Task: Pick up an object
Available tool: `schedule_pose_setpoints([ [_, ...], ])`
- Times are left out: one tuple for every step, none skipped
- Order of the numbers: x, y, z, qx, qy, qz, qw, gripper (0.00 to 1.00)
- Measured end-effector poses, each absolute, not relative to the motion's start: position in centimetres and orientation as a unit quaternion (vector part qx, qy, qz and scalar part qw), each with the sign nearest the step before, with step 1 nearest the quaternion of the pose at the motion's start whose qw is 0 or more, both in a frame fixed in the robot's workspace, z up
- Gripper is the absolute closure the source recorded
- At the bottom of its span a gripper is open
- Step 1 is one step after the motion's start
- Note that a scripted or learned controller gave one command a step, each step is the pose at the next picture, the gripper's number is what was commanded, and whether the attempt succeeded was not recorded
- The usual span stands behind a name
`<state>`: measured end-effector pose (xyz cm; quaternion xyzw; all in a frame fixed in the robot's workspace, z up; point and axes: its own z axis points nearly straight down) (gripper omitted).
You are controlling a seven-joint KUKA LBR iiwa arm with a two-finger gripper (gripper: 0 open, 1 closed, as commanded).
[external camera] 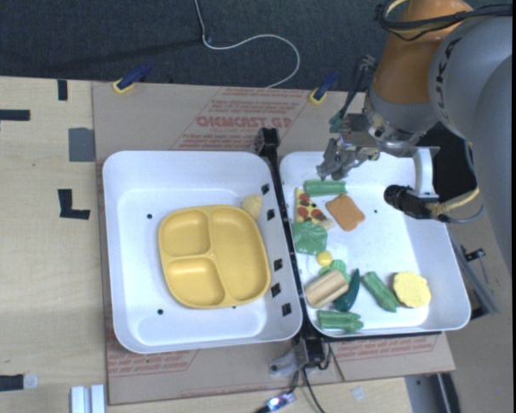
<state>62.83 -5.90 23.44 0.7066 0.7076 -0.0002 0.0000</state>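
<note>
My gripper (334, 167) hangs over the back left part of the right bin (430, 248), its dark fingers pointing down just above a green bean-like piece (324, 187). Nothing shows between the fingers. Just in front lie an orange-brown toast piece (345, 212), a pizza slice (306, 206) and a green leafy piece (310, 237). Further forward sit a small yellow ball (324, 259), a tan bread roll (326, 287), a dark teal pepper (350, 291), a green pickle (379, 290), a yellow corn piece (411, 289) and a green pod (339, 320).
The left bin (129, 231) holds a yellow divided plate (213, 255) and a small pale yellow piece (254, 205) by its right wall. A black divider (279, 231) runs between the bins. A white cable (241, 41) lies on the dark mat behind.
</note>
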Motion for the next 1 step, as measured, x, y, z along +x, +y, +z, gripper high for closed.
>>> schedule_pose_setpoints([
  [62.34, -5.85, 21.69, 0.707, 0.707, -0.0015, 0.000, 1.00],
])
